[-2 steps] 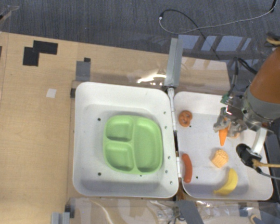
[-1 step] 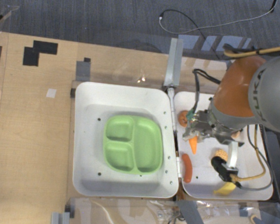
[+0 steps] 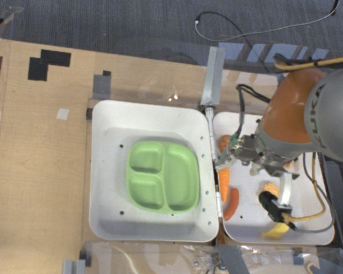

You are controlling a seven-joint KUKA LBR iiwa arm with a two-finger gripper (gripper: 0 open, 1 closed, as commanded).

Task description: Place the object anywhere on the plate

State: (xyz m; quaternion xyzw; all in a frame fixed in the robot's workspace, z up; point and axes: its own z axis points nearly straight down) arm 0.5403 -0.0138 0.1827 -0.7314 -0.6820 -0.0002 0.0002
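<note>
A light green plate (image 3: 162, 175) with three compartments lies in the left white bin (image 3: 108, 158). In the right bin (image 3: 241, 227), an orange carrot (image 3: 223, 183) lies along the left wall, with a red sausage-shaped piece (image 3: 232, 203) beside it. My gripper (image 3: 224, 160) hangs over the right bin's left side, just above the carrot's upper end. A brownish-orange round item (image 3: 223, 142) peeks out above the gripper. Nothing lies on the plate.
A yellow banana-like piece (image 3: 277, 231) rests near the right bin's front edge, and a small tan item (image 3: 270, 187) sits mid-bin. The grey and orange arm (image 3: 297, 114) covers the bin's back right. A raised divider (image 3: 213, 166) separates the bins.
</note>
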